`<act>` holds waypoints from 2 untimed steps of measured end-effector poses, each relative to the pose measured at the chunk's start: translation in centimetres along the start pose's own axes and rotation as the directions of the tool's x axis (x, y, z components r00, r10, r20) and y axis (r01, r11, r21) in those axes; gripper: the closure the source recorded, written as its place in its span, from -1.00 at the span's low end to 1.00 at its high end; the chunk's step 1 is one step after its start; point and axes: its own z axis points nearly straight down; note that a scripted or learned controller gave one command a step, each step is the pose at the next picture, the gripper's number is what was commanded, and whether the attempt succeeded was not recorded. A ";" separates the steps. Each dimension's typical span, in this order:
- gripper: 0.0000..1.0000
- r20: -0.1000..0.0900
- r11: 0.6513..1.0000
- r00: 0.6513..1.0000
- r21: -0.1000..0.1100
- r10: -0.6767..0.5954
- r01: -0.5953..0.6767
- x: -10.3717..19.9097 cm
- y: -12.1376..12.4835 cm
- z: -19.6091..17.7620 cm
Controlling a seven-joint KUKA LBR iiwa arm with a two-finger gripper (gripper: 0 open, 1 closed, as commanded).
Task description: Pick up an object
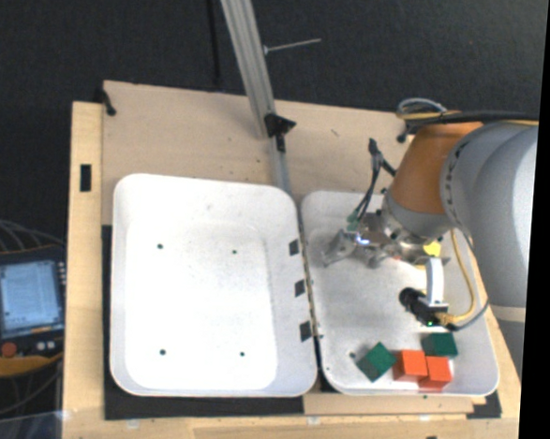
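Toward the right bin's point(341, 218) near edge, below the hand point(348, 247), the blocks point(406, 362) are clustered; its grip cannot be told.

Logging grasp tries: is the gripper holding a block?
No. The gripper hangs over bare bin floor; the blocks lie apart in the right bin.

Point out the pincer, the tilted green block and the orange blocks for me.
pincer point(341, 248): camera view, between its fingertips.
tilted green block point(375, 361): camera view, middle of its top face.
orange blocks point(424, 366): camera view, where the pair meet.
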 end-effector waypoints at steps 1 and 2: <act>-1.00 -0.001 1.000 1.000 -0.003 0.002 -0.002 -0.1 0.0 0.3; 1.00 -0.002 1.000 1.000 -0.007 0.005 -0.005 -0.2 0.1 -0.8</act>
